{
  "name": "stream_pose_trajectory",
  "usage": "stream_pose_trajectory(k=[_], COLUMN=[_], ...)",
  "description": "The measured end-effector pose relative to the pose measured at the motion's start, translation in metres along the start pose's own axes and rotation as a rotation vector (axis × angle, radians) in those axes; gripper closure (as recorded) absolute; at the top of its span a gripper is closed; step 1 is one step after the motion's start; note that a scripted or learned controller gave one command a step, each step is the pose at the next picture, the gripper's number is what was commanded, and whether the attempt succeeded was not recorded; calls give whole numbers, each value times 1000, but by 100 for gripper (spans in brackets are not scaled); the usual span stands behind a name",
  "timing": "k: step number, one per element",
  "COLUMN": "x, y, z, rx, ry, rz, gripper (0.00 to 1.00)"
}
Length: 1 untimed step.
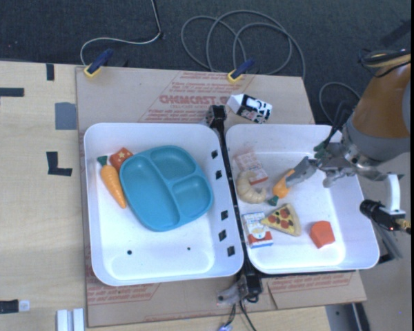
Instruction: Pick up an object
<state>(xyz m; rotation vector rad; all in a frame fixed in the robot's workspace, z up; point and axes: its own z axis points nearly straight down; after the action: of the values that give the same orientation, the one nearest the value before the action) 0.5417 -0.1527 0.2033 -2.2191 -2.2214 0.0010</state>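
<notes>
Camera view: nearest the camera, the front rim of the left shallow white bin (159,276) sits on the desk (27,205). This bin contains a blue plastic divided plate (167,187), an orange toy carrot (113,185) beside it and a small red-orange block (121,156).

The right shallow white bin (352,254) contains a pale ring-shaped toy doughnut (252,187), a toy pizza slice (283,218), a small red-and-white carton (258,229), an orange cube (322,234) and a small orange piece (283,184).

The end effector (298,174) is low in the right bin, its tip at the small orange piece. Whether its fingers are apart or together cannot be told.

Judged step: approach or grasp attempt. Nothing appears lifted. The next move calls for a confirmed closure on the piece, then a straight vertical lift clear of the doughnut.
</notes>
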Motion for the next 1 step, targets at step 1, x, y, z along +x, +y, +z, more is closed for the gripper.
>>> stream_pose_trajectory(k=[1], x=[5], y=[45], z=[94], rx=[2], ry=[-1], rz=[0], gripper=[0])
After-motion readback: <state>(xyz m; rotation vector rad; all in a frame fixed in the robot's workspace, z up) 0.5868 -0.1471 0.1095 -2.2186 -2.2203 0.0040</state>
